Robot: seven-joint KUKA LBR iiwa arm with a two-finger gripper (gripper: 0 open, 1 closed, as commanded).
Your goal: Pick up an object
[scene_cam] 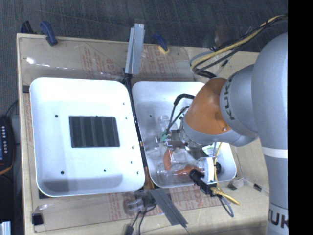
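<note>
Lying in the right bin [146, 102], an orange object [167, 159], seemingly clear-wrapped.

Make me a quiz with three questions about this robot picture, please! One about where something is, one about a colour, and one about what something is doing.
1. Where is the dark ribbed rectangle?
A. In the left bin
B. In the right bin
C. On the floor

2. What colour is the band above the arm's wrist?
A. Green
B. Orange
C. Purple

3. What is the arm doing?
A. Parked far outside both bins
B. Hanging over the left bin
C. Reaching down into the right bin

Answers:
1. A, the dark ribbed rectangle lies in the middle of the left bin.
2. B, the band is plainly orange against the grey arm.
3. C, the arm's wrist sits over the right bin, just above the clear and reddish objects piled there.
</note>
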